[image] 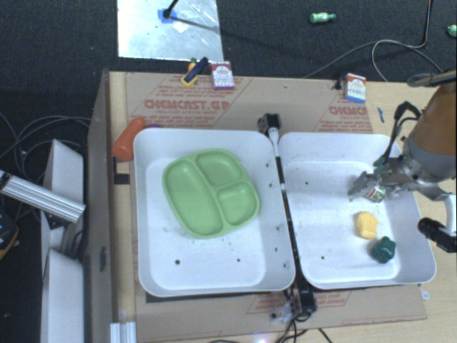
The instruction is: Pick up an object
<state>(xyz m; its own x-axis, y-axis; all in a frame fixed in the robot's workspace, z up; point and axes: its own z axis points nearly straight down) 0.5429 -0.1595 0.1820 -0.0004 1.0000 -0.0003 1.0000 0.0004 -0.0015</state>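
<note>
Fixed overhead slant over bins (214, 281)

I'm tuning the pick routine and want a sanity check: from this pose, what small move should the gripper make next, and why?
Probably a short shift toward the view's bottom, then down. The gripper sits over bare floor of the right bin, and the yellow object lies just below it in the view, apart from it, with the dark green object beyond.

Red lettering reading "CHEMCAST GP" is showing on the brown protective sheet (187, 106) covering the surface, repeated partly near the right.
</note>
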